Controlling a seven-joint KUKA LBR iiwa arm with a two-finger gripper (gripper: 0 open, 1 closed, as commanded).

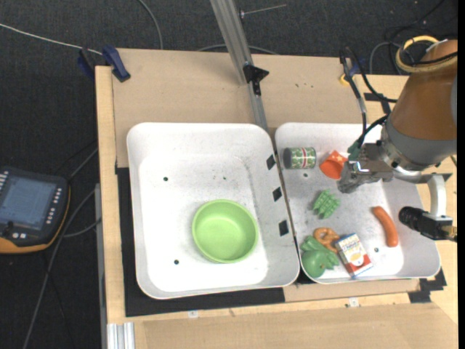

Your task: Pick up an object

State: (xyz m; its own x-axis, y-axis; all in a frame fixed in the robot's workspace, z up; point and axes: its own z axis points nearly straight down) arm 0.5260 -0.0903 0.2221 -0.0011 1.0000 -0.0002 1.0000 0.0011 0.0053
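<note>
The right bin (407, 267) holds a green can (299, 157) lying on its side, an orange cup (333, 163), a small green toy (325, 204), an orange carrot-like stick (386, 225), a pretzel-shaped piece (326, 235), a green leafy toy (318, 257) and a small printed box (353, 253). My gripper (349, 182) hangs over the right bin just right of the orange cup, above the small green toy. Nothing shows between its tips.
The left bin (156, 195) holds a light green bowl (224, 230). A metal pole (231, 27) slants down to the bins' shared edge. Black clips (276, 193) sit along the divider. A pendant (29, 208) lies off the bench at left.
</note>
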